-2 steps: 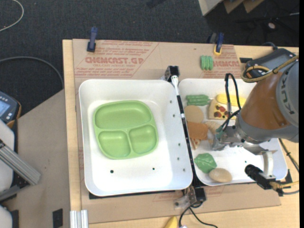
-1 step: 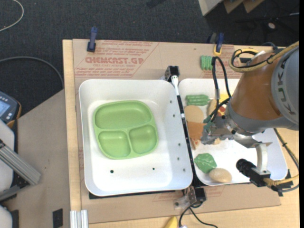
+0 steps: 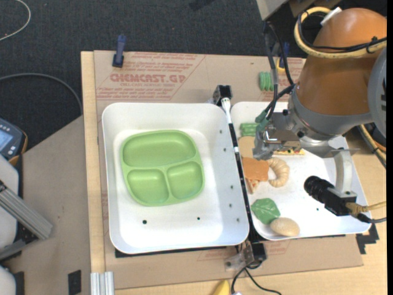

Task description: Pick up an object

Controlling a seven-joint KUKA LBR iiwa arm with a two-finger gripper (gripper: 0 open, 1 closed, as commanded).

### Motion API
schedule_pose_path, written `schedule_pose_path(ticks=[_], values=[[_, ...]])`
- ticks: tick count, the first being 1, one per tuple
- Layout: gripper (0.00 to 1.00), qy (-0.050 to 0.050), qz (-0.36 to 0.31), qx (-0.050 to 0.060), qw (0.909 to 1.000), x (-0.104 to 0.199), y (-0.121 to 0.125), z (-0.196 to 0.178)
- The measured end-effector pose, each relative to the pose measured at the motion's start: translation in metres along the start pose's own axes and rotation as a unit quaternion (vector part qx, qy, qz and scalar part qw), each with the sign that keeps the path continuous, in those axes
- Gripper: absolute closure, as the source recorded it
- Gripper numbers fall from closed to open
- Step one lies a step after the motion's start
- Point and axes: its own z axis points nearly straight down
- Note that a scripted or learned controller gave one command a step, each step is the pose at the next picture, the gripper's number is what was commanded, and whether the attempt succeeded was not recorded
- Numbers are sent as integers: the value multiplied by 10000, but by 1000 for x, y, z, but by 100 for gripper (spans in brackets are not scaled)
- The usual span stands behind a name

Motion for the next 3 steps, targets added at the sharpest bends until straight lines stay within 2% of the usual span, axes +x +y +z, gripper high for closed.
schedule_pose_path(ticks=[1,3], values=[[100,-9,8,52,10000,58,-1,-40],[100,-28,41,58,10000,55,0,-58]])
